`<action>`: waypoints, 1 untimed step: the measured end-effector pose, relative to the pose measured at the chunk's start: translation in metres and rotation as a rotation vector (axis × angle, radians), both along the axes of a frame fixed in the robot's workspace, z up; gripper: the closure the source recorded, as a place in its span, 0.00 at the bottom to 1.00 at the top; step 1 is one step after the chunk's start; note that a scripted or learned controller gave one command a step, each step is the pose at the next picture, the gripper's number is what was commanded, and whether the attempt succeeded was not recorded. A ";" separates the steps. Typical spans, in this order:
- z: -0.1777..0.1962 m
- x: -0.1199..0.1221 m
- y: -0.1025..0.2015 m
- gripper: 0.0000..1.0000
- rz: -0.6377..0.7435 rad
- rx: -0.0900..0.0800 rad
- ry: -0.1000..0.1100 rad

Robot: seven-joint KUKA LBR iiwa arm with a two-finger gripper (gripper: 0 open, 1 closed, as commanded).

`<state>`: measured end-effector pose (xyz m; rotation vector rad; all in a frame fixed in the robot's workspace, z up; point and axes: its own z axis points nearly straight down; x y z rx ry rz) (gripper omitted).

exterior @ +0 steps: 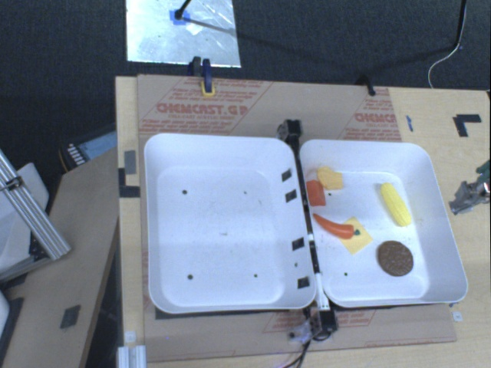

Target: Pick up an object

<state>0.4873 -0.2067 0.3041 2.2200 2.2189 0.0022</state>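
The right bin [437, 198] holds several toy foods. A yellow corn cob [395, 203] lies near its right side, with a brown round cookie [395, 258] in front of it. A red chili pepper [332, 225] rests partly on a yellow cheese slice [359, 241] near the divider. Behind them are a small orange-red block [315, 192] and a yellow chunk [331, 178]. My gripper [468, 194] shows as a small grey part at the view's right edge. It is outside the right bin's rim and well apart from every object.
The left bin [222, 221] sits beside the right one, joined by a black hinge strip [303, 221]. A blue-yellow clamp [205, 75] grips the board's far edge. A foil sheet [182, 20] lies beyond it, and an aluminium rail [31, 213] stands at the far left.
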 end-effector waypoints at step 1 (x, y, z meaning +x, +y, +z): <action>0.001 0.000 0.000 1.00 0.000 -0.001 -0.001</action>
